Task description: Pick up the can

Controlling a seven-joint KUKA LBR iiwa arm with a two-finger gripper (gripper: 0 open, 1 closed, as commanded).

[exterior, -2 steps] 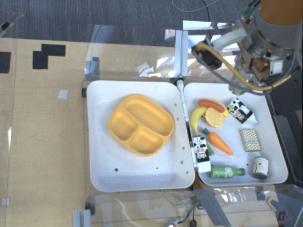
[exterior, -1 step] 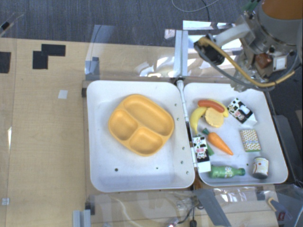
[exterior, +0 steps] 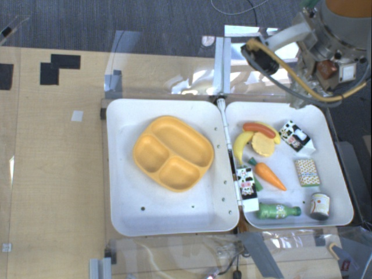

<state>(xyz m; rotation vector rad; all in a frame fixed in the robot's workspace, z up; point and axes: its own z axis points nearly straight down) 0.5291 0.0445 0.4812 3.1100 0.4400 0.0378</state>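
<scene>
The can (exterior: pixel 319 205) stands in the near right corner of the right bin (exterior: pixel 331 133), just right of the green bottle (exterior: pixel 279 211) that lies on its side and near the tan cracker box (exterior: pixel 306 172). The claw (exterior: pixel 325 68) hangs above the far edge of that bin, well apart from the can, and whether it is open or closed cannot be told among the cables. The left bin (exterior: pixel 125 214) holds a yellow divided plate (exterior: pixel 172 153); a banana (exterior: pixel 241 146), a carrot (exterior: pixel 271 176) and two cow-patterned cartons (exterior: pixel 294 135) lie in the right bin.
</scene>
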